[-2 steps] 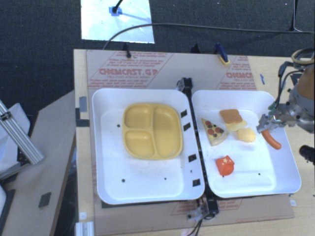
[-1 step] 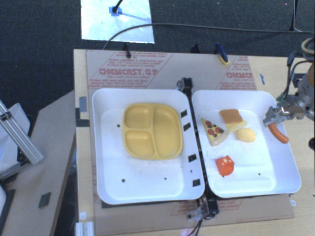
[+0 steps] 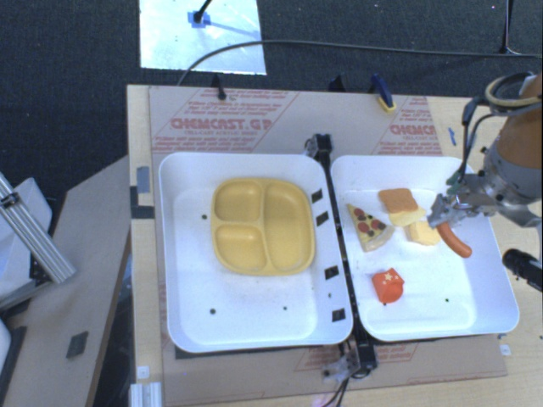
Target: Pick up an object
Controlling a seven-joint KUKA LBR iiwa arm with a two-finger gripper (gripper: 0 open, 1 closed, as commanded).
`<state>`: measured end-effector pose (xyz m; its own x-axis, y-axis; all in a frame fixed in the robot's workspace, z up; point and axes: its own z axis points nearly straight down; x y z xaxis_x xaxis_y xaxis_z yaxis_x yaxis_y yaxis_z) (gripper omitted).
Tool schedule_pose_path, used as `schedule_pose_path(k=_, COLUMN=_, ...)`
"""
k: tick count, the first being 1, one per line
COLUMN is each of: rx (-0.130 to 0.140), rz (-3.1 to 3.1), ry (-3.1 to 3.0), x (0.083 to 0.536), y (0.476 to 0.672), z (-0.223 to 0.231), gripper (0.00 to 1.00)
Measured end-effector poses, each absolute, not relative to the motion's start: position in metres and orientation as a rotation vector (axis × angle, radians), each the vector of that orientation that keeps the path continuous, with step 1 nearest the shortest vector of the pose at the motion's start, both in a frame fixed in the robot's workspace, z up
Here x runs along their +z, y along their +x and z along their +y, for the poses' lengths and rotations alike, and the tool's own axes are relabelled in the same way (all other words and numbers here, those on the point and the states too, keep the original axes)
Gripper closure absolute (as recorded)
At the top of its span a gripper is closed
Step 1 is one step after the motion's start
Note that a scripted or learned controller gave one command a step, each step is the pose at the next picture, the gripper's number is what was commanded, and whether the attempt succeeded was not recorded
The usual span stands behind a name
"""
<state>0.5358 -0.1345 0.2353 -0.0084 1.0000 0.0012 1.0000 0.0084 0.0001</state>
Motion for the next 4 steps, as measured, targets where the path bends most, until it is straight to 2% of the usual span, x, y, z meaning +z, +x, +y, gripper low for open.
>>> schedule_pose_path(k=4, rx=-0.001, rz=-2.231, ry=-2.209, x=0.220, y=0.500, z=0.076, gripper=1.00)
